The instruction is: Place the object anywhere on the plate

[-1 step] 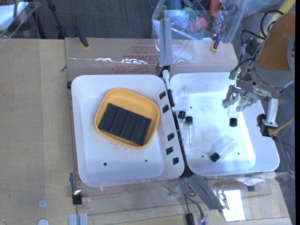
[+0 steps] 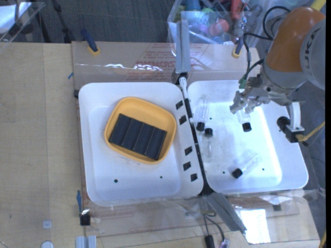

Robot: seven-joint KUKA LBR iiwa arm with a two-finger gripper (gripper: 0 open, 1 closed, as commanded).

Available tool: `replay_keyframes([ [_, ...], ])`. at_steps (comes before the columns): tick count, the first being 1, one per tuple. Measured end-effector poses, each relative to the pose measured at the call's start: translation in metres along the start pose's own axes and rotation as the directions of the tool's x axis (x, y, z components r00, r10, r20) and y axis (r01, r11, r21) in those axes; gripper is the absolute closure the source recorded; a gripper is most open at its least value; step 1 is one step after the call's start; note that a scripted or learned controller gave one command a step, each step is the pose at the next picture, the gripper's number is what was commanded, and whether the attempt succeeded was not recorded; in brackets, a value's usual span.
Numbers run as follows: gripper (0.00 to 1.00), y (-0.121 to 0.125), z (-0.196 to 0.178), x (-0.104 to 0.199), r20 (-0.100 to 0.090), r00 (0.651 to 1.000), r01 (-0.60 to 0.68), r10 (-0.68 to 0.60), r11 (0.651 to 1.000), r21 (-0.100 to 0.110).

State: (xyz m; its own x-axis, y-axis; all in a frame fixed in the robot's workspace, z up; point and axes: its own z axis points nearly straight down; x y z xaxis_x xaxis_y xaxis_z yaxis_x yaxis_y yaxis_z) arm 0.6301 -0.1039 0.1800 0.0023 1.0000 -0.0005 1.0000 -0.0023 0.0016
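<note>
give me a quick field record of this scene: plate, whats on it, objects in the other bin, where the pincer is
plate: yellow plate in the left bin, tilted square
on plate: dark ribbed block
right bin: clear vials with black caps, one near the front, one by the divider, another beside it
pincer: over the right bin's back half, a small black cap just below it
held object: cannot tell
task state: no vial on the plate yet

grey KUKA arm with orange band [image 2: 289,40] reaching in from right | metal two-finger gripper [image 2: 243,107] pointing down-left, hanging low
</note>
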Motion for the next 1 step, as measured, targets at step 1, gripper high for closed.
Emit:
replay_keyframes([
  [1, 1.00, -0.0007, -0.0045, 0.0586, -0.003, 0.960, 0.281, -0.281, 0.960, 0.003],
])
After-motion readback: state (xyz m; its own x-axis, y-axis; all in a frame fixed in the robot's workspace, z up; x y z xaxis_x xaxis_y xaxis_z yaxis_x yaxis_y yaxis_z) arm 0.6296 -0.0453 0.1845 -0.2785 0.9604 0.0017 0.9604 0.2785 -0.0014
